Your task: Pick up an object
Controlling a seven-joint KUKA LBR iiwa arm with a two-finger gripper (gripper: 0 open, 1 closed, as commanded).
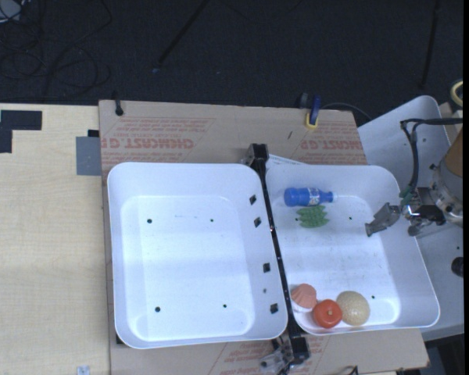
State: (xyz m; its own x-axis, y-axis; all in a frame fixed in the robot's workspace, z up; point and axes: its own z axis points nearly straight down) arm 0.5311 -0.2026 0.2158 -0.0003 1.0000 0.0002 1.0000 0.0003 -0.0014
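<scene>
In the right bin (410,287), a blue bottle (307,197) is lying on its side near the upper left corner, with a green leafy piece (313,217) just below it. Along the lower edge, a pink shell-like piece (303,295), a red tomato (327,313) and a tan ball (353,307) are sitting in a tight row. My tool (384,219) is hanging at the bin's right rim, at the right of the frame, gripping nothing; I cannot tell how it is set. The left bin (117,248) is lying beside it on the tabletop (39,248).
</scene>
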